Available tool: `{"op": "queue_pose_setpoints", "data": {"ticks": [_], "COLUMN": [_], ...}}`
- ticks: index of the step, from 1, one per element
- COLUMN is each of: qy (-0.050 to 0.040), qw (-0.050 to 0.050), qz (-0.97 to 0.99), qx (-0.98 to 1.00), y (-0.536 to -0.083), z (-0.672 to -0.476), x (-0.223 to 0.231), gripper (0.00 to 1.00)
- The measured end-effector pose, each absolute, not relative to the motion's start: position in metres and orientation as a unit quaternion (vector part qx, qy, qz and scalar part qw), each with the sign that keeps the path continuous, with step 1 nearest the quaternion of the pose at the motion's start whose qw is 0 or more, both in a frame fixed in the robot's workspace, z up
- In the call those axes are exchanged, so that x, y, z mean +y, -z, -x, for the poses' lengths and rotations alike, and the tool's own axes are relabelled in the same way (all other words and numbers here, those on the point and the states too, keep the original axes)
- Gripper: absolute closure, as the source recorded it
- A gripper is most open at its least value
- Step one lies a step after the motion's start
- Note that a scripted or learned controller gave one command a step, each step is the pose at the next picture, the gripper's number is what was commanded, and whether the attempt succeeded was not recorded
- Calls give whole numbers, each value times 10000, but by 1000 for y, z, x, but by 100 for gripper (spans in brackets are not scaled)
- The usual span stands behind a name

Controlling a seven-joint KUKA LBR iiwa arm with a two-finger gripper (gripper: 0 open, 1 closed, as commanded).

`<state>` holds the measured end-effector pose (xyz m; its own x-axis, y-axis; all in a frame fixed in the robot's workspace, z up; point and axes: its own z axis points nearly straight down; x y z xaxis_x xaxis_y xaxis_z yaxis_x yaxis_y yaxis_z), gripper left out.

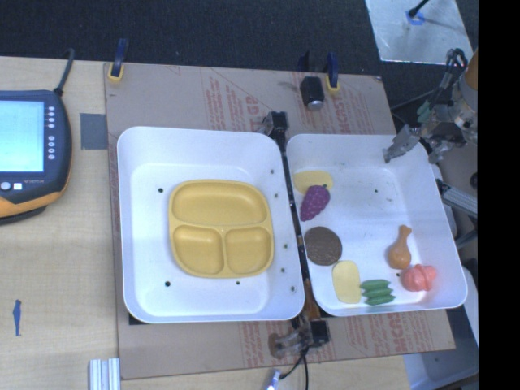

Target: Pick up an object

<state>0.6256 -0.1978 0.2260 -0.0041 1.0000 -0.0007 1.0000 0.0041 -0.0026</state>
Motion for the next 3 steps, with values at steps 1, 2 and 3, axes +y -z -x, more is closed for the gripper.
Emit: {"op": "queue_pose_setpoints", "data": {"ticks": [1,2,3], "qy": [-22,-22,-12], "qw": [17,26,17], "qz": [7052,7054,7051], "qx": [-7090,-7089,-7091], "y": [-201,-99,-91], "z": [-565,-525,-476], "x": [-191,-212,-201], "gripper": [0,0,0]}}
